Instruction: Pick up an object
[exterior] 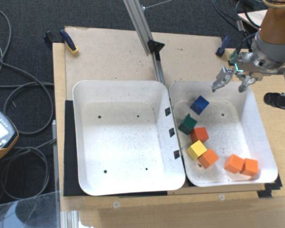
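The approach step is judged to be in hand: the two-finger tool [233, 83] is seen spread apart and holding nothing, poised over the far rim of the right shallow white bin [263, 141]. The small blue cube [199, 104] lies nearest, in that bin's far half, turned corner-on to the bin walls; no long axis is offered. A descent squared to its faces is likely called for next
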`<state>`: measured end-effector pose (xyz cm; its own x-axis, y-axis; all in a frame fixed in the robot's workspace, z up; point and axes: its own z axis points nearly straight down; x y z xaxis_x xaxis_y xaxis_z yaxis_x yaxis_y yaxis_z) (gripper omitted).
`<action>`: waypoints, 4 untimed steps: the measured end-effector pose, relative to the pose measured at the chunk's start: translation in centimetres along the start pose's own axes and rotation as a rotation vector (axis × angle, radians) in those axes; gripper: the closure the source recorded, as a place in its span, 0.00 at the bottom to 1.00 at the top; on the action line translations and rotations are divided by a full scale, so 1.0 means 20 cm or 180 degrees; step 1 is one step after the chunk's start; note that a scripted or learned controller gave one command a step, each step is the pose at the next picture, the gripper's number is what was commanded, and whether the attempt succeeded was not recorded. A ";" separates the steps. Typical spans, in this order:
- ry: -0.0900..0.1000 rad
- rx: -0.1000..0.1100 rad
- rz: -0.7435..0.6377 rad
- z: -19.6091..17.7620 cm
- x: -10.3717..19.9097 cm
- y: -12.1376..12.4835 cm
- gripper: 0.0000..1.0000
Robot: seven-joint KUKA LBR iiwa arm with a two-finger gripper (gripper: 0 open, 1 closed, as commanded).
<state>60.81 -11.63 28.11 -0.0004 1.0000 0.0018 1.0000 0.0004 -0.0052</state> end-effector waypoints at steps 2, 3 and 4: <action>-0.0001 0.0003 0.0001 0.23 0.03 -0.04 0.00; -0.0001 0.0004 0.0002 0.45 0.02 -0.03 0.00; 0.0000 0.0005 -0.0002 0.71 0.06 0.00 0.00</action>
<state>60.82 -10.46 13.96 -0.0011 1.0000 0.0017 1.0000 0.0011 -0.0068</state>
